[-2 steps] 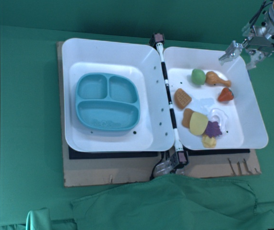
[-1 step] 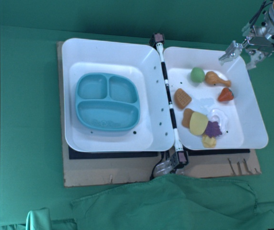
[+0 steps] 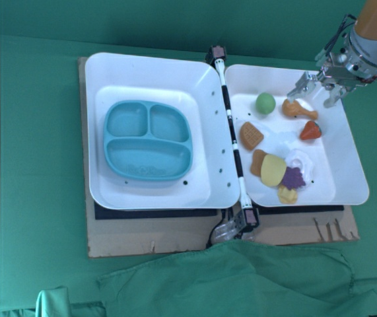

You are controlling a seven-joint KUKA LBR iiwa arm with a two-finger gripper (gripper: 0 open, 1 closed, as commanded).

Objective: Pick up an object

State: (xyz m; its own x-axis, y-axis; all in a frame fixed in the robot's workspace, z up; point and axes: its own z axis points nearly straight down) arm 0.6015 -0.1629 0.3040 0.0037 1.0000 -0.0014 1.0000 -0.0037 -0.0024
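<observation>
The orange plastic drumstick (image 3: 299,109) lies near the far edge of the right white bin (image 3: 346,170), just below the two-finger metal gripper (image 3: 318,90), whose fingers stand apart above it with nothing between them. Beside the drumstick to the left sits a small green ball (image 3: 265,103), and just nearer the camera a red strawberry-shaped toy (image 3: 310,131). Further in, a tan waffle-patterned piece (image 3: 251,135) lies near the divider, and a cluster of a yellow oval piece (image 3: 273,170), a purple bunch of toy grapes (image 3: 294,177) and a white piece (image 3: 300,158) crowds the near part. The left white bin (image 3: 109,71) holds a teal plastic plate with three compartments (image 3: 148,140). Green cloth (image 3: 43,177) surrounds the bench.
</observation>
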